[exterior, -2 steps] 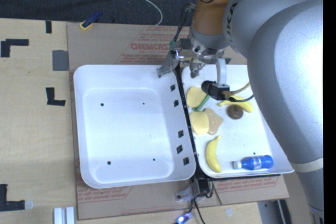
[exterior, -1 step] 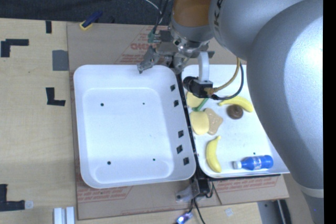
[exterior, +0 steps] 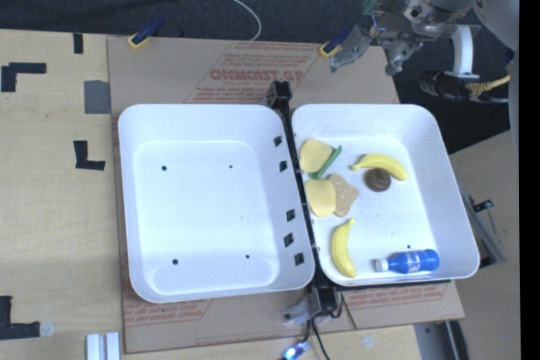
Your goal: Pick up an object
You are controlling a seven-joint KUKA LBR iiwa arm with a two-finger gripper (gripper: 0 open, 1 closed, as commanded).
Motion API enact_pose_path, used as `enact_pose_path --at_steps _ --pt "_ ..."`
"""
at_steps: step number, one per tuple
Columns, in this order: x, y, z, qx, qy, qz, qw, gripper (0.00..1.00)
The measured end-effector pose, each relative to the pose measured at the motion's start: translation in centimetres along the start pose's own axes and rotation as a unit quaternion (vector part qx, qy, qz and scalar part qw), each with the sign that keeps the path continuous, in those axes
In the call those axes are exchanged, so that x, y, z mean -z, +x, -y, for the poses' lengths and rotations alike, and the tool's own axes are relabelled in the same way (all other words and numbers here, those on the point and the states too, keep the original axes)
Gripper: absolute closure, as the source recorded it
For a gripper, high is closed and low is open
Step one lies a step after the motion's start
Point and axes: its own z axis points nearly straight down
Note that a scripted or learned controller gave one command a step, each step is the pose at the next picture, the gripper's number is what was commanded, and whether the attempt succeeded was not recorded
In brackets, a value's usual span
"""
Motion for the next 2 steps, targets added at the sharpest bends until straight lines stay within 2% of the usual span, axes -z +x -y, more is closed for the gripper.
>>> enact_pose_path --at_steps 1,2 --pt "20.34 -9.12 0.10 0.004 -0.004 0.000 1.0000 0.00" --pt "20.27 -8.58 -0.08 0.007 0.005 -0.003 1.0000 1.00"
